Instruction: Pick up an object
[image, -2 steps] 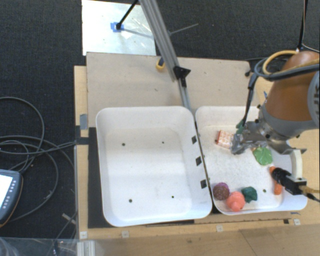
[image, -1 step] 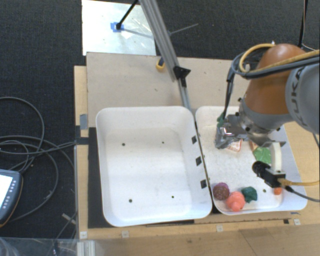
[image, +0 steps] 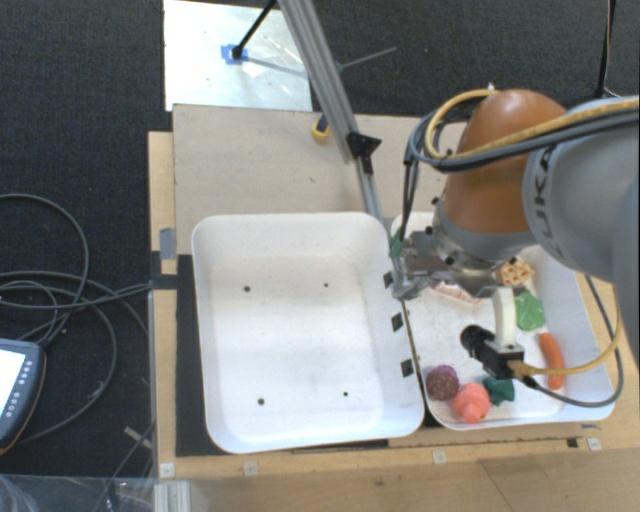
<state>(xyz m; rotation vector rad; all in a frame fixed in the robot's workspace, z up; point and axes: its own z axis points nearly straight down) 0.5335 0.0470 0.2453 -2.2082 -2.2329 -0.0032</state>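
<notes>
Hovering at the right bin's (image: 445, 330) left wall, your gripper (image: 408, 280) hides its grip: cannot tell. Bumpy purple ball (image: 443, 381) and smooth pink lump (image: 471, 402) lie side by side near its front rim.

The grey arm (image: 590, 200) with its orange band reaches in from the right over the right-hand shallow white bin (image: 440, 335). Its gripper (image: 408, 284) is low, close to that bin's left wall. In the near part of this bin lie a dark purple round lump (image: 443, 381), a pink rounded lump (image: 472, 402) just beside it, and a teal piece (image: 499, 390). An orange carrot-shaped stick (image: 551, 354) lies near the right wall, beside a green leafy piece (image: 529, 312). The left-hand shallow white bin (image: 215, 330) sits alongside on the bench (image: 250, 160).
</notes>
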